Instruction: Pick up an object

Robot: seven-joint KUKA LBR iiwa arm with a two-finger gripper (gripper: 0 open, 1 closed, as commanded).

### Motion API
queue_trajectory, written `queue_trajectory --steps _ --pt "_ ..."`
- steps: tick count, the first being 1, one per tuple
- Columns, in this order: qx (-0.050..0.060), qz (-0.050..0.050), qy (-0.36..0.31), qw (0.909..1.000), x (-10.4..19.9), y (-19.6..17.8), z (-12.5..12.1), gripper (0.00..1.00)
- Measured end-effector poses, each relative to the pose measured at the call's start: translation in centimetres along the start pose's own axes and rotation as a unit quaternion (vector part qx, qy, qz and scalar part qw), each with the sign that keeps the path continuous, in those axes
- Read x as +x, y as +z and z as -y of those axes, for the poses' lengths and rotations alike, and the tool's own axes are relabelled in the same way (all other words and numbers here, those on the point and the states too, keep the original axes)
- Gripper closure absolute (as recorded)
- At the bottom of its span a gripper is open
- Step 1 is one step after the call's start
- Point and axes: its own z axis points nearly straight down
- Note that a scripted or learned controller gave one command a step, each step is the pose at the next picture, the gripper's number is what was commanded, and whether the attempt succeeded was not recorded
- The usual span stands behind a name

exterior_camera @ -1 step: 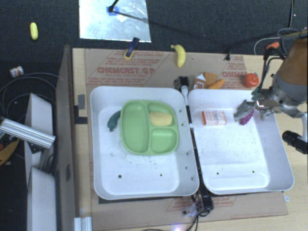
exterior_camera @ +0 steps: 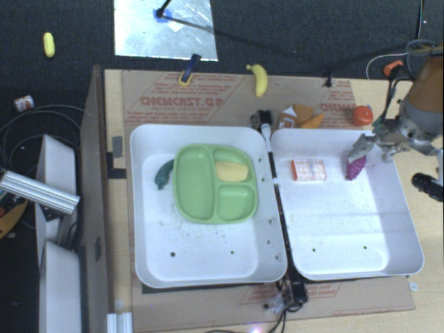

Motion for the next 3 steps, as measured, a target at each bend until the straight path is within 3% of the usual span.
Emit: queue_trajectory --steps 1,2,3 --pt "0.003 -0.002 -0.003 1.0 1.3 8.6 -1.2 0.0" --pt "-0.001 -0.001 -0.004 1.0 1.2 7.0 -1.4 1.0" --pt "0.016 -0.002 -0.003 0.9999 6.1 5.6 -3.6 1.0"
